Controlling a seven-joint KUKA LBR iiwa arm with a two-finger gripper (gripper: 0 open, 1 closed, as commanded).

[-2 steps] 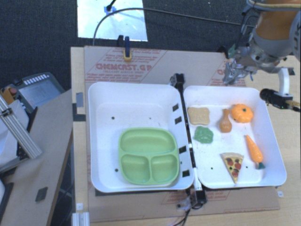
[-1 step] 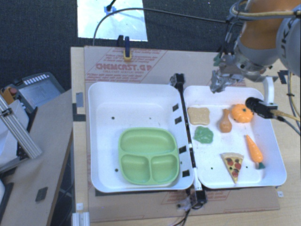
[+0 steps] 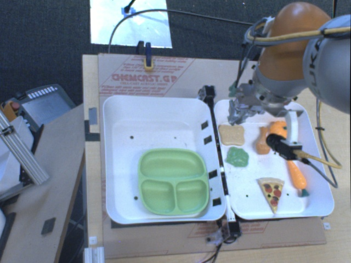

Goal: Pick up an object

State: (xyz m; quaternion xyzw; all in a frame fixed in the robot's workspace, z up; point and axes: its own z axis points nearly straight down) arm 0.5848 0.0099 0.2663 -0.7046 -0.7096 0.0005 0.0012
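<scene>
My gripper [image 3: 238,114] hangs over the back left corner of the right bin [image 3: 323,201], just behind a tan slice of toast [image 3: 231,134]. I see nothing between its tips. In front of the toast lies a green leafy piece [image 3: 237,157]. A pizza slice [image 3: 271,192] rests near the bin's front. A carrot [image 3: 296,175] lies to the right of it. Under the arm sit a small orange piece [image 3: 262,142] and a rounder orange thing [image 3: 278,129], partly hidden by the arm.
The left bin [image 3: 126,119] holds a green divided plate [image 3: 173,181] toward its front. A black divider [image 3: 215,147] runs between the two bins. The bulky grey arm [image 3: 296,43] covers the right bin's back right part.
</scene>
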